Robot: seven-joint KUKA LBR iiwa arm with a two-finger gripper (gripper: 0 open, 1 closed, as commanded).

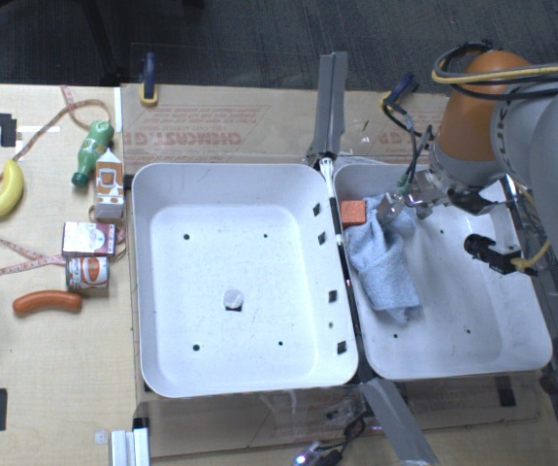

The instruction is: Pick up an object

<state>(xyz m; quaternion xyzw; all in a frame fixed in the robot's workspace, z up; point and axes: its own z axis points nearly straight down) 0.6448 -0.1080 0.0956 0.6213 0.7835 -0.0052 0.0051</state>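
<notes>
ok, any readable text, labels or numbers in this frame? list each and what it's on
Cardboard sheet behind the bins: reddish printed lettering, seen upside down, too blurred to quote.
Small carton: printed label, too small to read.
Box and can left of the left bin: labels blurred, unreadable.
No other lettering or numbers can be made out.

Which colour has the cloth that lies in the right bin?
Light blue. The cloth shows best in the camera view, crumpled in the right bin.

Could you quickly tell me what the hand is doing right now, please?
Hand: at the top edge of the crumpled light-blue cloth; open or closed cannot be told.
</notes>
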